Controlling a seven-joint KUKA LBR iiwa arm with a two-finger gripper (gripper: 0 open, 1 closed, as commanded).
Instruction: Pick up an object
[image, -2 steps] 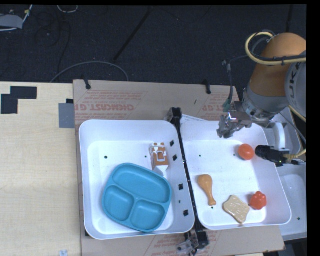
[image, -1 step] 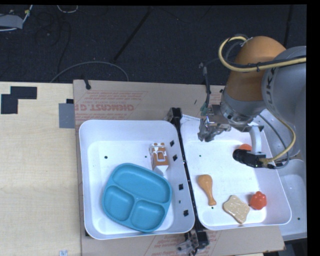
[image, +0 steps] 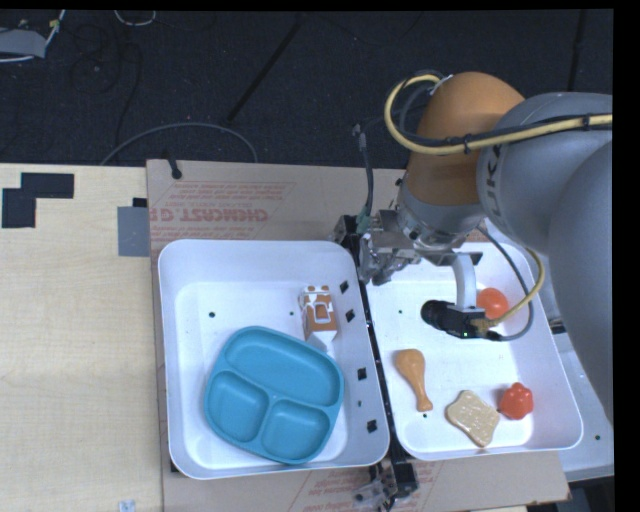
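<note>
My gripper (image: 374, 258) hangs over the back left corner of the right bin (image: 560, 385), close to the divider between the two bins. Nothing shows in its grasp. In the right bin lie an orange ball (image: 493, 300) toward the back right, a tan drumstick (image: 413, 376) in the middle, a slice of toast (image: 473, 417) at the front, and a red fruit (image: 516, 400) at the front right. The left bin (image: 185, 300) holds a blue divided plate (image: 272, 394) and a small brown and white toy (image: 319, 311) near the divider.
Both bins rest on a cardboard sheet (image: 250, 200) on the wooden bench (image: 70, 340). The grey arm (image: 560, 190) covers the back right of the right bin. Dark clips line the divider (image: 365, 340) between the bins.
</note>
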